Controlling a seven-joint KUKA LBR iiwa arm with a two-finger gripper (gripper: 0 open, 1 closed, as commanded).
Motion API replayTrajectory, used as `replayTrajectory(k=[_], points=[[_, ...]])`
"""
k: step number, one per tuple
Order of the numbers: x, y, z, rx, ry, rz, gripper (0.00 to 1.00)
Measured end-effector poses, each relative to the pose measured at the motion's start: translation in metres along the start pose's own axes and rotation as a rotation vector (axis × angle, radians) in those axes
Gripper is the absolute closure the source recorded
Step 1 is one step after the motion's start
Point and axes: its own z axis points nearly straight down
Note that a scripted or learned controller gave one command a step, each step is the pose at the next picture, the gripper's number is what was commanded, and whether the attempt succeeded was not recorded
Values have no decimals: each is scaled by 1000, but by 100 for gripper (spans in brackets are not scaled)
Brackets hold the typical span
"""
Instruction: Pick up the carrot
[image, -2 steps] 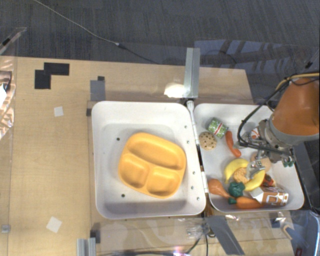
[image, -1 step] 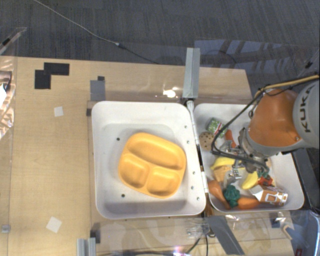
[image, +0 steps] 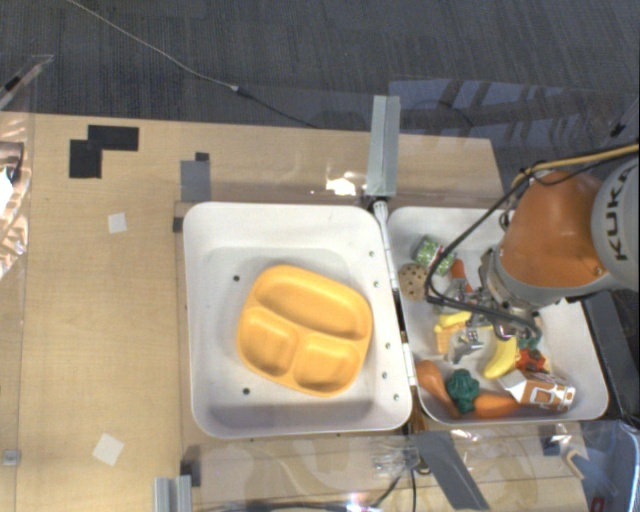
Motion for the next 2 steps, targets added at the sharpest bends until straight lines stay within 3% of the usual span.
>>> replayTrajectory(k=[1, 2], points=[[38, -52, -108, 5, 8, -59, 100], [32, -39, -30, -3, 22, 21, 100]])
